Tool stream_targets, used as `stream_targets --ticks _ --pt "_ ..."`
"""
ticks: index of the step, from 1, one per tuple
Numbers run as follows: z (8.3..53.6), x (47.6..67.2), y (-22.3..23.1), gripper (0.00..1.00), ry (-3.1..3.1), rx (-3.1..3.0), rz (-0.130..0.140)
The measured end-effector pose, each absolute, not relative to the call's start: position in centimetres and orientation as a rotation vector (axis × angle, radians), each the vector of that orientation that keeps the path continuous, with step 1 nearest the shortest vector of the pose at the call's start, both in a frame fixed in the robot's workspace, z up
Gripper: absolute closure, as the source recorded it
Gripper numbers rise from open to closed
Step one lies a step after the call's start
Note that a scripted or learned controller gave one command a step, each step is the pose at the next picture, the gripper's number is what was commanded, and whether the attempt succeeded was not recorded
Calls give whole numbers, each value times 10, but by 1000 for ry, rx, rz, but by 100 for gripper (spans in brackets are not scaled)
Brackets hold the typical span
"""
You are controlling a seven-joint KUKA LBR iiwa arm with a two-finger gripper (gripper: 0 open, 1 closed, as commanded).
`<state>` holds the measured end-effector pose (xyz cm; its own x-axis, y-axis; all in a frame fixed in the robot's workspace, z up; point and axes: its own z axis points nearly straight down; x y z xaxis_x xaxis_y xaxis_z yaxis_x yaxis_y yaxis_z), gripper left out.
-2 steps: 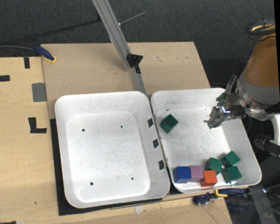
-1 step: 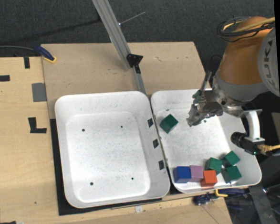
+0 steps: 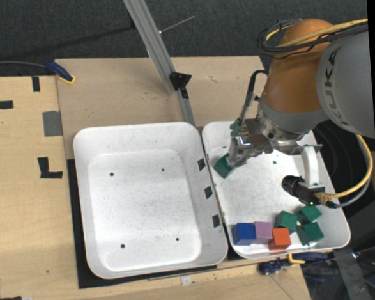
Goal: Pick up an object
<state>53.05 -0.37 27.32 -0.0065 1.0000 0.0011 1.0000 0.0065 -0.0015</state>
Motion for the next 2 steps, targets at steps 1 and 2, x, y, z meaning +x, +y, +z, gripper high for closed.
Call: stream_targets --ticks 1,2 --pt "270 538 50 100 -2228 -2213 1" --pt "263 539 102 100 -2227 -2213 2"
